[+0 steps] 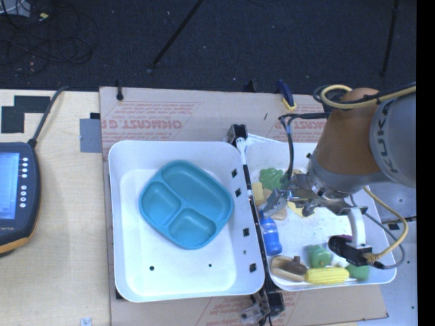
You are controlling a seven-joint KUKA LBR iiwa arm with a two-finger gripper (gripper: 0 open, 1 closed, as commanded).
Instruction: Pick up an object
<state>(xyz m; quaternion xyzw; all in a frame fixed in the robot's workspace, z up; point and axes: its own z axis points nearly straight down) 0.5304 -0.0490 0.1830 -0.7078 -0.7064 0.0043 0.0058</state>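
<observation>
**Arm low over the cluttered right bin**

On a pale wood worktop (61,263) with cardboard under two white bins, the jaws' state cannot be told. The gripper (280,201) hangs over the right bin (380,277) beside a blue bottle (270,236); corn (327,275) lies near the front rim. A teal divided plate (185,204) sits in the left bin (126,250). Dark floor with cables lies behind.

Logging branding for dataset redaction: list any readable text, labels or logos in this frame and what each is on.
"KUKA", partly seen, running vertically on the grey robot arm at the right.
Red printed lettering, upside down, on the brown cardboard sheet above the left white bin: too blurred to read reliably.
More red print on the cardboard's bottom edge: unreadable.
Lit screen of the black handheld pendant at the left: too small to read.
</observation>
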